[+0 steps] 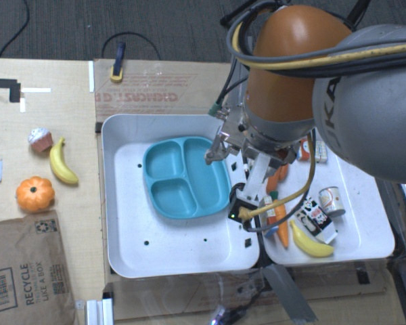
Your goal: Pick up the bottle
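1. Claw [218,149] is hovering over the upper right rim of the blue plate [179,181] in the left bin [122,202]; I am not able to tell whether it is apart or together.
2. I am reading the orange-and-white thing in the far part of the right bin [372,208] as the bottle [303,152], mostly hidden under the wrist.
3. I am judging that the bottle is lying toward the view's right of the claw, across the wall between the bins; its long axis is staying hidden from me.
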Tool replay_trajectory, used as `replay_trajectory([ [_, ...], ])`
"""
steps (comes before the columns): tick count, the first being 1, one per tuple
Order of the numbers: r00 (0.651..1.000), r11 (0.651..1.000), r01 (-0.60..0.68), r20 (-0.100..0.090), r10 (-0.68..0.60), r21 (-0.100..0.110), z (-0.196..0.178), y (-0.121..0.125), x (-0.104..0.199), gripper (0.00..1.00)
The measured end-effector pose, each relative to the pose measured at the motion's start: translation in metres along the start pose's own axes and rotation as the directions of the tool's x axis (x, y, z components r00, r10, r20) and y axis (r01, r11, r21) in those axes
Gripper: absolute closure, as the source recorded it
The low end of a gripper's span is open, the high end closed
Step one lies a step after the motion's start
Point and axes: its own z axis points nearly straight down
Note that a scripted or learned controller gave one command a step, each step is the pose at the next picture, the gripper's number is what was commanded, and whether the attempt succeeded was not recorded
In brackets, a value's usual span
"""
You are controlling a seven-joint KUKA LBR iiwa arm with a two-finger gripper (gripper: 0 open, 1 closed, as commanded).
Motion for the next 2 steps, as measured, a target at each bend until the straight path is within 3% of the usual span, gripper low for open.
replay_trajectory([
  [1, 0.992, 0.992, 0.125, 0.003, -0.125, 0.003, 0.055, -0.008, 0.061, 0.0],
  [2, 0.996, 0.996, -0.09, 0.003, 0.09, 0.002, 0.153, -0.042, 0.037, 0.0],
])
